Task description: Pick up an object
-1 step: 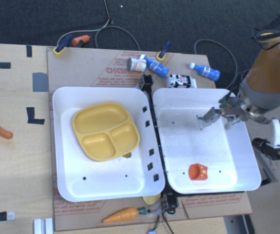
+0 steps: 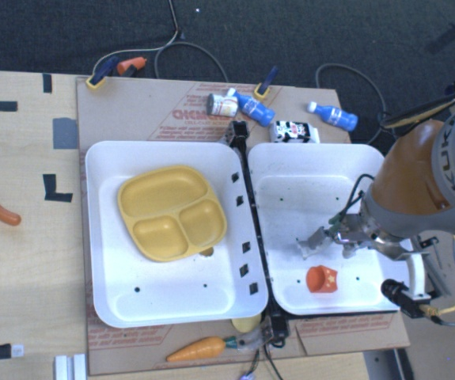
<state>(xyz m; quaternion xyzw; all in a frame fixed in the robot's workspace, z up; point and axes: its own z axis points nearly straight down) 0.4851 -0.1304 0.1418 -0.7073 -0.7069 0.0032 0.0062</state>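
pincer (image 2: 306, 246) hangs in the right bin (image 2: 290, 165), can't tell if it's open or closed. the small orange object (image 2: 321, 279) nearby looks light and stiff, so i'd pinch its sides.

A robotics lab: a grey industrial arm (image 2: 417, 188) with an orange band reaches over a worktop (image 2: 21, 275) bearing two shallow white bins (image 2: 100, 212) set on a cardboard sheet (image 2: 148, 109) held by spring clamps (image 2: 100, 76), with black cables (image 2: 172, 14) trailing across dark carpet (image 2: 290, 14) and toy food such as a plastic carrot (image 2: 195, 349) lying about
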